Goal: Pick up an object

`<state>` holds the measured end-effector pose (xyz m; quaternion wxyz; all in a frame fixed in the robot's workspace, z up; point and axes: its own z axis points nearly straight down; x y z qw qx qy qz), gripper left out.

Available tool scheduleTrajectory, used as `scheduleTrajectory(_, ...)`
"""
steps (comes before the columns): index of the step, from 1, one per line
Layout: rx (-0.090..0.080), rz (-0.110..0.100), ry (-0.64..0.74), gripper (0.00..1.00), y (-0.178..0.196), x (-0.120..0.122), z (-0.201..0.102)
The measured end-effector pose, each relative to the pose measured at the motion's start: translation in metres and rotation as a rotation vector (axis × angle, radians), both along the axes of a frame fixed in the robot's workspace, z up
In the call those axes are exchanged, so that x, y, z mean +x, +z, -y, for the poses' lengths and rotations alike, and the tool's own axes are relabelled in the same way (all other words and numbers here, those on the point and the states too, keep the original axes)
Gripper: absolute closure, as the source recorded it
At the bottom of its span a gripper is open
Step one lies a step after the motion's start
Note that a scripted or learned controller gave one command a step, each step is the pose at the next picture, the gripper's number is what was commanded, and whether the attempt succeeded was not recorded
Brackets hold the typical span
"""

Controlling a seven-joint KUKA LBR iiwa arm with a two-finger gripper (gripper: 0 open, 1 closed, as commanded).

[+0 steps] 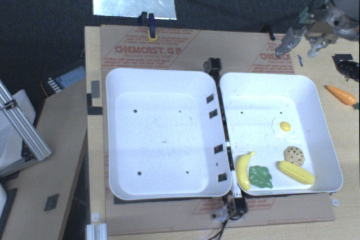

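The arm hangs high at the far right, well back from both bins, and its gripper (pixel 301 45) hovers over the far edge of the worktop (pixel 169 42) rather than over anything it could lift. The fingers (pixel 285 45) look spread apart, one pale tip pointing down-left and the other just right of it, with nothing between them, so it reads as a ready pose, clear of the bin walls before a descent. All the candidates sit in the right bin (pixel 264 84), bunched toward its near right corner: a fried egg (pixel 284 127) lies flat by the right wall, a round cookie (pixel 293 155) just nearer than it, and a corn cob (pixel 296 172) lies at a slant just nearer than the cookie. Left of those, a banana (pixel 243 170) curves along the divider side, with a green leafy piece (pixel 260 177) touching its right flank. The left bin (pixel 163 132) carries nothing to grasp. An orange carrot (pixel 341 95) rests outside on the worktop, right of the bins. My read: the corn cob or the banana offers the easiest bite, being thick and raised, while the egg lies too flat. The crowding in that corner could spoil a grasp.
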<state>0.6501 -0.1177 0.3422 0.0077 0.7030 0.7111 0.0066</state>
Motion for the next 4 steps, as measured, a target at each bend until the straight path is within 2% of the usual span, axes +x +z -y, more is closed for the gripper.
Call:
scheduleTrajectory(1,0.003,-0.012,-0.003,0.0,0.073,-0.074,-0.043)
scheduleTrajectory(2,0.003,-0.012,-0.002,0.0,0.15,-0.167,-0.089)
scheduleTrajectory(3,0.003,-0.013,-0.001,0.0,0.196,-0.163,-0.149)
scheduleTrajectory(4,0.003,-0.014,-0.004,1.0,0.205,-0.163,-0.145)
